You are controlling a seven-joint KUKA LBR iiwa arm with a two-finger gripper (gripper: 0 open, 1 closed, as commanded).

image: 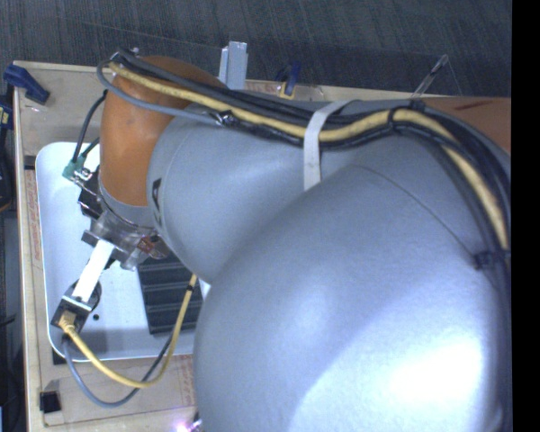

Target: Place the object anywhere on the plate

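Note:
My arm (342, 268) covers most of the view and hides most of both bins. Its orange band (130, 142) hangs over the left white bin (54, 205). Below the band, my gripper (117, 237) reaches down into that bin, near its middle. A dark ribbed rectangular thing (166, 300) lies on the bin floor just right of the gripper, partly under the arm. What it is cannot be made out.
The wooden bench edge (27, 241) runs along the left of the bin, with blue clamps (22, 81) at its far corner. A strip of the left bin's floor (58, 241) shows bare white beside the gripper.

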